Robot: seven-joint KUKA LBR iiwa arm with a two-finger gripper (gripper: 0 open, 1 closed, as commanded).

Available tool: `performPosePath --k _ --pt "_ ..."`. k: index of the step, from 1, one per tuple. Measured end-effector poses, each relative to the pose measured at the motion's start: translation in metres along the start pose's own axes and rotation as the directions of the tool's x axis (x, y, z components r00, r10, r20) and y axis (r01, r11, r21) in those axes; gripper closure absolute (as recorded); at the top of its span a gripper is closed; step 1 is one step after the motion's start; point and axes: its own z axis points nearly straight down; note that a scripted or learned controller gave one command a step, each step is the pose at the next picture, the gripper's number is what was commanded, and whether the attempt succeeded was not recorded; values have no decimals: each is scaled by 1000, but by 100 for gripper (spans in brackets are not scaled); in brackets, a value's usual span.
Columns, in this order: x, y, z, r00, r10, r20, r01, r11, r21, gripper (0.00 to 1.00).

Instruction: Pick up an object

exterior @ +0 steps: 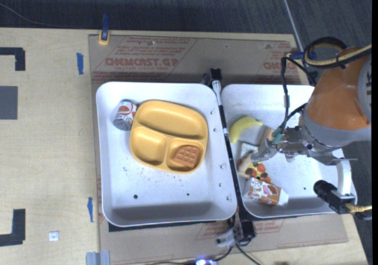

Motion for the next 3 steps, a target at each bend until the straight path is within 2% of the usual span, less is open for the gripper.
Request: performPosePath --k 1,2,3 --pt "-44 50 77 1000 1 0 -1 1000 3 0" --pt "-46 17 103 1000 0 -2 0 1000 -10 0" --pt "-43 10 106 1000 5 5 -5 999 -33 0"
